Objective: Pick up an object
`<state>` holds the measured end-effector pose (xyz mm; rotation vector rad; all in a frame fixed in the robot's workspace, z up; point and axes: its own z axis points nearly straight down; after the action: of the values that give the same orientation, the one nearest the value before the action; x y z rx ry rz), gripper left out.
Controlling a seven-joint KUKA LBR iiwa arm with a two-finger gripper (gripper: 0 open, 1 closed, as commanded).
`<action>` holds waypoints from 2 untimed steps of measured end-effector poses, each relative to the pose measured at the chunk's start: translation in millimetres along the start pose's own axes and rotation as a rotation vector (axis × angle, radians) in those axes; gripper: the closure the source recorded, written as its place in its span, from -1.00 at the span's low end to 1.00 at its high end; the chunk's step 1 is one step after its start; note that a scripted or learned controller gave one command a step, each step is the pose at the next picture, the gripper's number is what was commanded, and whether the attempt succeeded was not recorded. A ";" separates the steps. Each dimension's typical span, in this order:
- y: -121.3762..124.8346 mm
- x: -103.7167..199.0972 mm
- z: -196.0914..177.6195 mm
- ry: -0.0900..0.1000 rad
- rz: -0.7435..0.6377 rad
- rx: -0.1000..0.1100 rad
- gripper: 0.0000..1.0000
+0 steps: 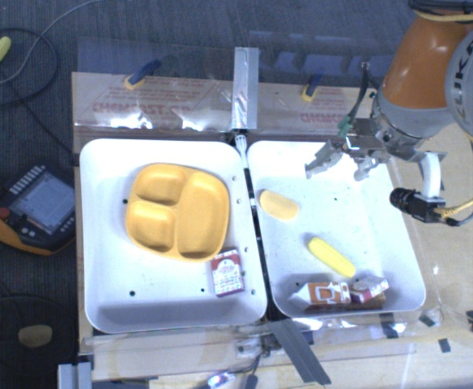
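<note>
My gripper (342, 167) hangs over the far part of the right bin (398, 241), fingers spread open with nothing between them. Below it in that bin lie a pale yellow oval piece (279, 206), a yellow banana-shaped piece (331, 256) and a crumpled red-and-white packet (346, 292) at the near edge. The left bin (107, 298) holds a yellow three-compartment tray (178, 211) and a small red box (227, 273) near its front right corner.
A metal divider (245, 87) stands behind the seam between the bins, with blue and yellow clamps (142, 74) on the back board. A handheld pendant (32, 209) lies on the floor to the left. The arm's orange band (423, 63) is at the upper right.
</note>
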<state>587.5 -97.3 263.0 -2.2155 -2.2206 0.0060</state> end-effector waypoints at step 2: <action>-80.9 -44.3 174.4 0.003 0.018 -0.015 -1.00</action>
<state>505.6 -141.7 89.1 -2.2418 -2.2060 -0.0134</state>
